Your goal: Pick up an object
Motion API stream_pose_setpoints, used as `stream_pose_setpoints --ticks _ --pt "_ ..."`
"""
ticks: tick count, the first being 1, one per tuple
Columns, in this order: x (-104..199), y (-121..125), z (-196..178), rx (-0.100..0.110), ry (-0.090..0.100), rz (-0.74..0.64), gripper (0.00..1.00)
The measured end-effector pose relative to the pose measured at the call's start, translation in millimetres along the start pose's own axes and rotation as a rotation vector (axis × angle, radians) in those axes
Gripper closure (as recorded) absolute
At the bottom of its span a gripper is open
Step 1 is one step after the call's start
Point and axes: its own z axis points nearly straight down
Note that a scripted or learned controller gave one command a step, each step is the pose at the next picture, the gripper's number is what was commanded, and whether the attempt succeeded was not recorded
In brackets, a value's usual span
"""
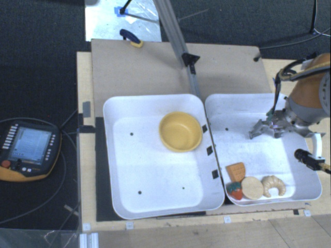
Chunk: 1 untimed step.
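I see my claw hanging over the right bin with its fingers spread and nothing between them, while the croissant, round cracker and orange wedge lie apart, nearer the camera.

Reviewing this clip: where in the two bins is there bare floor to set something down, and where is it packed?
Left bin: bare everywhere but the yellow bowl near its upper right. Right bin: bare middle and upper left, beside the gripper. Crowded: its lower edge, with cracker, round biscuit and croissant.
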Motion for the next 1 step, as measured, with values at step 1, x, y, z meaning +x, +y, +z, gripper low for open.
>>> stream_pose_setpoints --ticks 1 --pt "-0.4 1.3 -12.6 -0.004 -0.001 -0.001 1.0"
